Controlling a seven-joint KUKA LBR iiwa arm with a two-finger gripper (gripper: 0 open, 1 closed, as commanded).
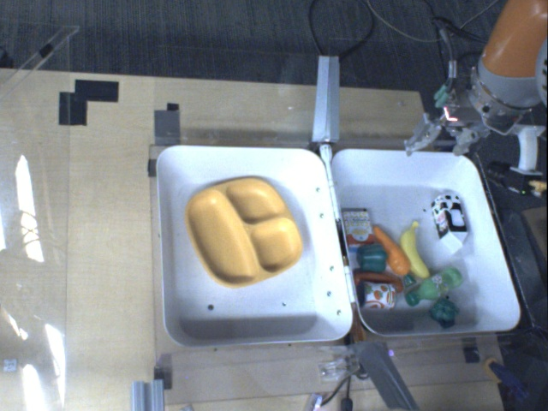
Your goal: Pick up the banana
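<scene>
Two shallow white bins sit side by side on the pale wooden bench [86,255], parted by a grey metal divider rail [326,101].

Left bin [171,315] — holds one large yellow divided tray [244,229], turned over or moulded in three lobes; which of the two is hard to tell from above.

Right bin [505,306] — holds a small cluster of toy groceries toward its near left side:
- banana [413,248], yellow, lying at a slant near the bin's middle, its lower end touching the green item below it.
- carrot [392,249], orange, just beside the banana on its left.
- small carton [357,225] with an orange label, against the left wall.
- dark green block [372,256], partly tucked under the carrot.
- tin can [378,294] with a red and white label, near the front wall; a red strip above it is too small to name.
- green bottle-like item [435,283] and a teal piece [443,312] beside it, shapes unclear.
- black-and-white carton [449,217], standing apart near the right wall.

Gripper [440,138] — hovering over the far rim of the right bin, well apart from the banana; its two fingers are spread, with nothing between them. The arm's orange band [516,24] is cut off at the upper right corner.

Black cables [342,24] loop across the dark floor beyond the bench.
</scene>
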